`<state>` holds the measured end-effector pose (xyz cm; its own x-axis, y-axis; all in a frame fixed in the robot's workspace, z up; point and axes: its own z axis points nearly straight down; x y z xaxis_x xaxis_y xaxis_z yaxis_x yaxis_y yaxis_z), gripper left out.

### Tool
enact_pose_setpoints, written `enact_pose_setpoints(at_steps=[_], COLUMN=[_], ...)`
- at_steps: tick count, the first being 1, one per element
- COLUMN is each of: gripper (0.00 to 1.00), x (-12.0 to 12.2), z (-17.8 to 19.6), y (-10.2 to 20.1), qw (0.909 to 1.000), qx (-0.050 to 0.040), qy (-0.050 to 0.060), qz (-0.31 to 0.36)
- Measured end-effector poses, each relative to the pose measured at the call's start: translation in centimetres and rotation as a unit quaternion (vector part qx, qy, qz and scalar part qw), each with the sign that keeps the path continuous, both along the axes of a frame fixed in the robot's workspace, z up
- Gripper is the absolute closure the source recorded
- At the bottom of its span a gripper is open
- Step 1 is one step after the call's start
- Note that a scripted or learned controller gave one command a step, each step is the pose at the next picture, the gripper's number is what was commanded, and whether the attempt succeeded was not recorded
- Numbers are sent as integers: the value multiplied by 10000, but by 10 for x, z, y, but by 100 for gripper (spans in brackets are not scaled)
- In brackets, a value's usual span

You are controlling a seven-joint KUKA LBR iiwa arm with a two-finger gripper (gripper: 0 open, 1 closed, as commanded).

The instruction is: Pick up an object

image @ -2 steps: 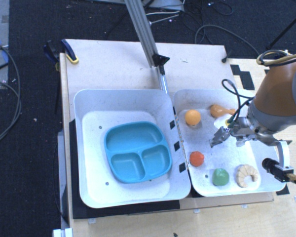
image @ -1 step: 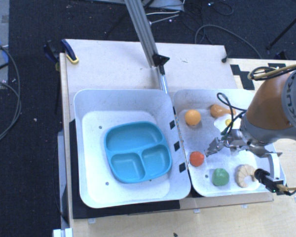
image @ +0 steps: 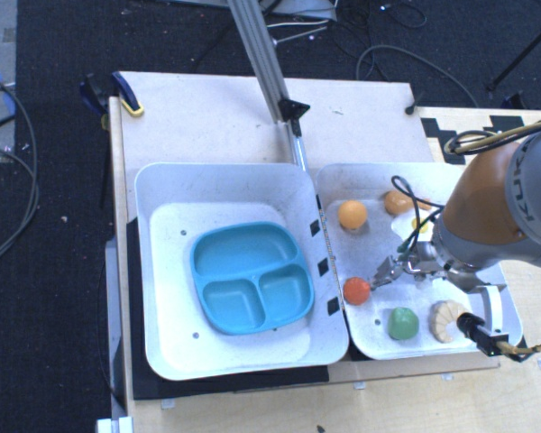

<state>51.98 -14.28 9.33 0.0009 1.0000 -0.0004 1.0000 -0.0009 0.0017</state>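
Two shallow white plastic bins sit side by side on a pale bench. The left bin [image: 162, 242] holds a blue plastic tray [image: 251, 276] with three compartments. In the right bin [image: 365, 177], the small red ball [image: 356, 290] serves as landmark. The grey arm's gripper [image: 385, 272] hovers just right of the ball, its fingers spread and holding nothing. An orange ball [image: 352, 215] lies beyond the red one, a second orange piece [image: 398, 203] farther right. A green round object [image: 402, 323] and a beige shell-shaped object [image: 444, 319] lie nearer the front.
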Motion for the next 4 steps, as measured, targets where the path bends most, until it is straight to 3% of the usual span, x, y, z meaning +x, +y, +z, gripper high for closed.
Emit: enact_pose_setpoints(at_steps=[1, 3, 4], gripper=[100, 100, 100], x=[2, 12, 26], z=[13, 111, 112], y=[-1, -2, 59], qw=[10000, 10000, 10000], qx=[-21, -8, 8], qy=[-41, -22, 0], qz=[-8, 18, 47])
